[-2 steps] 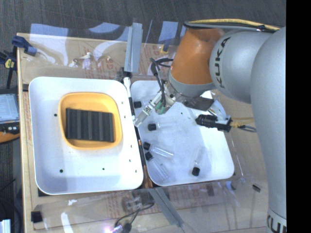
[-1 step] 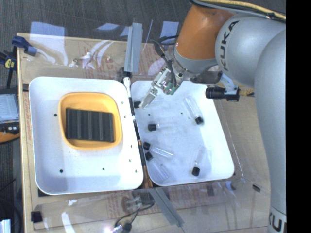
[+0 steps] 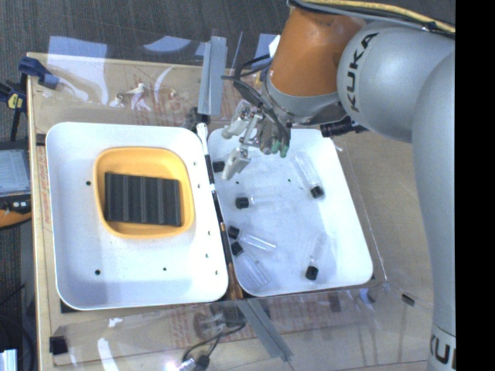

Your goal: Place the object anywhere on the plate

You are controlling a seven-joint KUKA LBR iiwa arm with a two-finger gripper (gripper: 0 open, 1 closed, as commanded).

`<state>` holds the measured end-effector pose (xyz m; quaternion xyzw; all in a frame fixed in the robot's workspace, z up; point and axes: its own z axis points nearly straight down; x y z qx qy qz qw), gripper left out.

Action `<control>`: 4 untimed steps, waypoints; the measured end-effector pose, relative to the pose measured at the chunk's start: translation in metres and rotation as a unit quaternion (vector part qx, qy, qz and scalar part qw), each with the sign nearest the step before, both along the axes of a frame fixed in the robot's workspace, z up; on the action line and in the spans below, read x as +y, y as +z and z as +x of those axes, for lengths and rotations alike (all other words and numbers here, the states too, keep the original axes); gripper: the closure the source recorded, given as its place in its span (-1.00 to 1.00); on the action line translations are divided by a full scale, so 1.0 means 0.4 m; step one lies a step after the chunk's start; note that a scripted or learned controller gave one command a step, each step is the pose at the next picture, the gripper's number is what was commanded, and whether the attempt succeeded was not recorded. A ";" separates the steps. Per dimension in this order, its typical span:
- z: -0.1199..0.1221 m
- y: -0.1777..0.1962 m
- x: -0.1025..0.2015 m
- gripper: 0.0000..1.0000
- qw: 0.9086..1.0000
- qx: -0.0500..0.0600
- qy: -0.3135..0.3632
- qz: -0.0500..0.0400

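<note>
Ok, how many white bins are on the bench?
2. The left bin holds the yellow plate; the right bin sits beside it, partly under the arm. No others seem hidden.

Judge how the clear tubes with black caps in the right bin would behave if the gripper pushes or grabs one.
The clear tubes look round and slim, so a nudge would probably roll them across the right bin. Their see-through walls suggest smooth plastic or glass, likely slippery between the gripper fingers. They look light and stiff.
</note>
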<state>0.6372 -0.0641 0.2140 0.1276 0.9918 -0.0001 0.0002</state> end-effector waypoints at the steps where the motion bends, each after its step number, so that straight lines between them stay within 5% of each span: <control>1: 0.013 -0.013 -0.093 -1.00 0.987 -0.002 0.158 -0.001; 2: 0.012 0.038 -0.060 -1.00 0.934 -0.002 0.356 0.000; 3: 0.051 0.023 -0.181 -1.00 0.858 -0.001 0.514 0.000; 4: -0.004 -0.163 -0.136 -1.00 0.960 0.001 0.281 0.001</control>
